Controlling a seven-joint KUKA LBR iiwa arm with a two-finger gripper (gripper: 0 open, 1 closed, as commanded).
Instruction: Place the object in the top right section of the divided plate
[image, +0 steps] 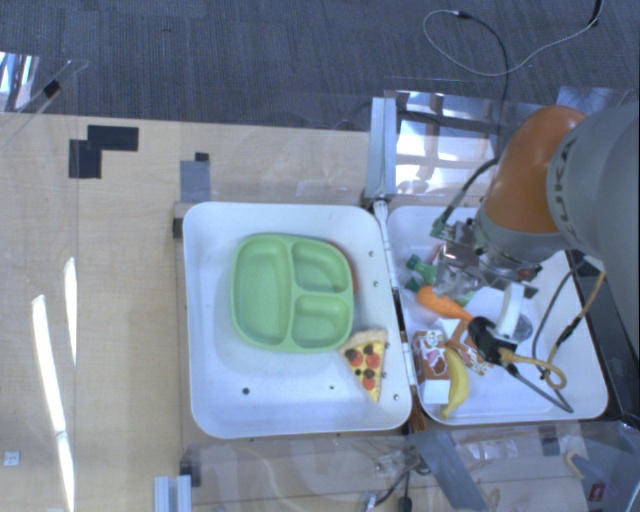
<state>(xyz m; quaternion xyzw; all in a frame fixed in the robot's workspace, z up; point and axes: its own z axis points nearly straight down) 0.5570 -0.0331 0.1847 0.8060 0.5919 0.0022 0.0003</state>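
While hand (462, 268) hovers, grip state unclear, carrot (441, 302) lies just below it.

I see bright, even overhead light. The two white bins (290, 410) nearly wash out, and glare streaks the clear panel on the table (50, 330) at left. Shadows are soft; the arm (590, 170) looks slightly blurred.

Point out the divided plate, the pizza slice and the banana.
divided plate (262, 292): camera view, floor of its large left section.
pizza slice (367, 363): camera view, middle of the topping.
banana (457, 381): camera view, mid-length of its body.
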